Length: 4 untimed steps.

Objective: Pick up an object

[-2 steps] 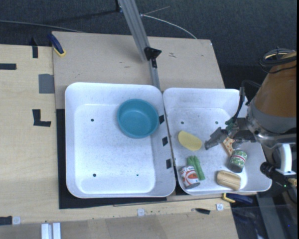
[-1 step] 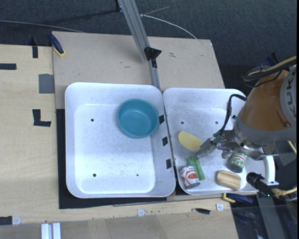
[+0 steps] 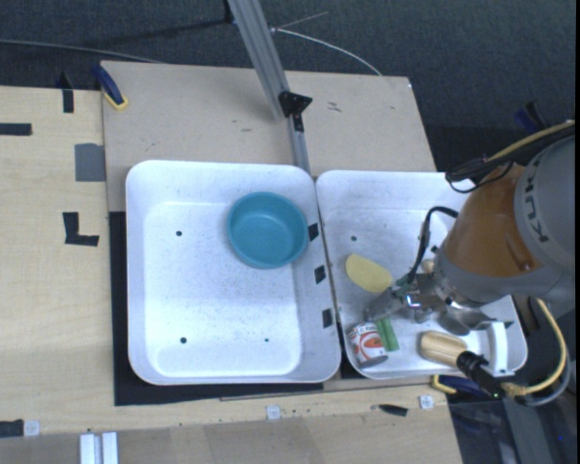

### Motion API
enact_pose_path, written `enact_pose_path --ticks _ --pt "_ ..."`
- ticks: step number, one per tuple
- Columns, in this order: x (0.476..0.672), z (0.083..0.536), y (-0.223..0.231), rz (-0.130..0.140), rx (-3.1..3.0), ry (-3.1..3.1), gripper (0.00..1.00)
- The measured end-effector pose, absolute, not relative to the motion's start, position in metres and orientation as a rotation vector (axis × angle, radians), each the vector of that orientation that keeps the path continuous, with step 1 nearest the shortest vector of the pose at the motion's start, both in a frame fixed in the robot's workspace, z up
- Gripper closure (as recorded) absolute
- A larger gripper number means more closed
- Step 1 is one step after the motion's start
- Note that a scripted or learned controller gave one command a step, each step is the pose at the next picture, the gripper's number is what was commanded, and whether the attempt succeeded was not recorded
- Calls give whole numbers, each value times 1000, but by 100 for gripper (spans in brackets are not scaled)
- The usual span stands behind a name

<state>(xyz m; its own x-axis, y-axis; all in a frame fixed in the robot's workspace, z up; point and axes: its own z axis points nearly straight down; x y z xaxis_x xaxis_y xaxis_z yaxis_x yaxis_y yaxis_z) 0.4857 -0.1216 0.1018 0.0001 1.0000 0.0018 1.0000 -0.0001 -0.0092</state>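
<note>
Gripper (image 3: 382, 309): low in right bin (image 3: 367, 196), open or shut I cannot tell
Lemon (image 3: 368, 273): just far of gripper, likely target
Can (image 3: 369, 344): near wall, just beside gripper
Brush (image 3: 445, 347): near right corner
Bowl (image 3: 267, 230): left bin (image 3: 164, 356), well apart

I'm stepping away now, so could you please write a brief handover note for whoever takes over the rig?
Gripper: low in the right white bin, between the pale yellow oval object and the small red-and-white can with green label. Whether it grips anything cannot be told.
Things: the yellow object, the can and a tan wooden-handled tool lie in the right bin; the round blue bowl sits in the left white bin.
Done: arm lowered into the right bin.
Left: nothing visibly lifted; grasp and raise one object.
</note>
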Motion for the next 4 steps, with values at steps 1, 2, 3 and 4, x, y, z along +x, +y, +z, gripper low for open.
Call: enact_pose_path --ticks 1,2,3,4 --pt "486 90 -122 3 -2221 -2220 0" --pt "486 100 -123 2 -2226 -2224 100" --pt "488 142 -125 -1 -2221 -2223 100" --pt "488 185 -129 -1 -2222 -2224 100"
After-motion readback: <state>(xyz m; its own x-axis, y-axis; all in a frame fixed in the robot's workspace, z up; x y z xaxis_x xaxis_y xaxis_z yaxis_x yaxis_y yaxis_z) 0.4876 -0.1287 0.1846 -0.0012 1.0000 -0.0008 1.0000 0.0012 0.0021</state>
